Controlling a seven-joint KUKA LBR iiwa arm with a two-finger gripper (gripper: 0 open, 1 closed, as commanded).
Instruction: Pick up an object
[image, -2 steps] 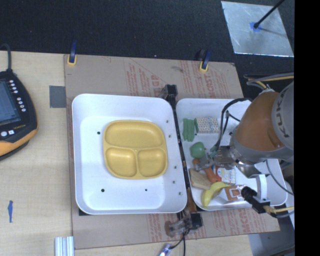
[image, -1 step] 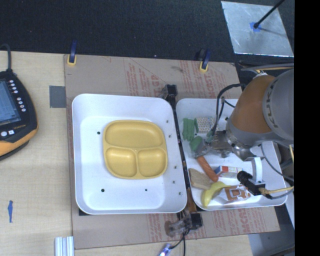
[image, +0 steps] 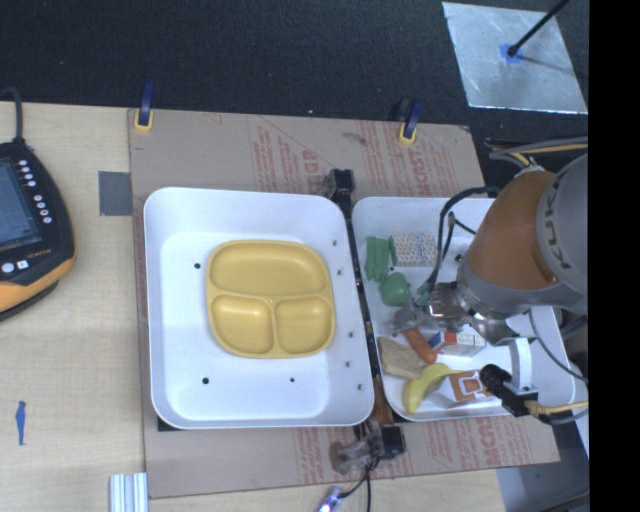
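The right bin (image: 420, 212) holds a heap of small things: a green block (image: 378, 256), a green round piece (image: 395, 289), a pale dotted block (image: 414, 246), an orange carrot-like piece (image: 419, 345), a tan slab (image: 397, 358) and a yellow banana (image: 424, 385). My gripper (image: 432, 312) hangs low over the middle of that bin, just above the carrot piece and to the right of the green round piece. The arm's orange band and grey wrist hide the bin's right part.
The left bin (image: 175, 400) holds a yellow divided plate (image: 270, 297). A teach pendant (image: 25, 225) lies at the bench's far left. Clamps (image: 144, 110) hold the cardboard sheet at the back.
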